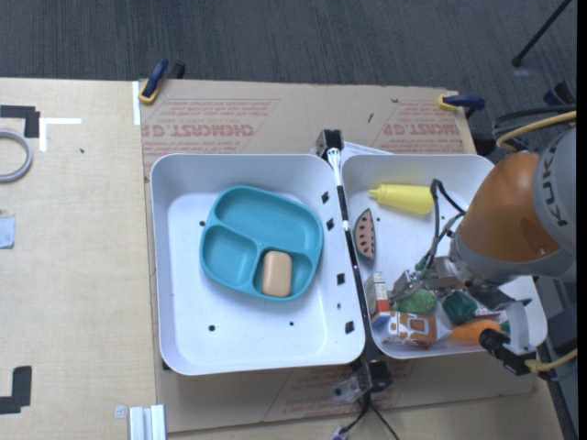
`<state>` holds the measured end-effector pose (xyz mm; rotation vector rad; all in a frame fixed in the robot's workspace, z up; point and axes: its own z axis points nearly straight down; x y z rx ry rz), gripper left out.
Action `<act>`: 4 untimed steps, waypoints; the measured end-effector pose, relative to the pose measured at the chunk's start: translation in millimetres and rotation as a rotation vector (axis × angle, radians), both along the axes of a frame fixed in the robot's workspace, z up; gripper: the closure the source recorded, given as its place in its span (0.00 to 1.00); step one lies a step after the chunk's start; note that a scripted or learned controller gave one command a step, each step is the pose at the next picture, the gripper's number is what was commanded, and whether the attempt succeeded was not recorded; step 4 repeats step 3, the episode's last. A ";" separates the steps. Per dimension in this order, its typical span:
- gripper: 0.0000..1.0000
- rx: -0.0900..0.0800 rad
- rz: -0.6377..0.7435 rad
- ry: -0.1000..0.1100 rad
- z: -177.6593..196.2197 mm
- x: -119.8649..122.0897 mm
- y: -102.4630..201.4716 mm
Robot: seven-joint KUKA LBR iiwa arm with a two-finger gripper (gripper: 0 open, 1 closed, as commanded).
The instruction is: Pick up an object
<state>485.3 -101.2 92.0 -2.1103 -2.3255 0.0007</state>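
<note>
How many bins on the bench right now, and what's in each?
2. Left bin: a teal divided plate holding a tan block. Right bin: mustard bottle, watermelon slice, and a pile partly hidden under the arm.

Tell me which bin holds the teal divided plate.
The left bin holds the teal divided plate; the right bin, where the gripper works, holds small toy foods instead.

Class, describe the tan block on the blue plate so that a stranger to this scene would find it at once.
Start at the left white bin, which holds a blue divided plate. In the plate's compartment nearest the right white bin lies the tan block, rounded like a bread loaf. It is the sole item on the plate; the other toys crowd the right bin.
</note>
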 end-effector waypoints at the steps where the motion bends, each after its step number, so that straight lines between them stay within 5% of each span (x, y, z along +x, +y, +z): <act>1: 1.00 0.000 -0.002 -0.004 10.1 1.5 -0.3; 2: 1.00 -0.003 0.050 -0.004 243.9 -6.5 -27.4; 3: 1.00 -0.001 0.405 -0.002 200.0 -7.0 17.9; 4: 1.00 -0.001 0.405 -0.002 200.0 -7.0 17.9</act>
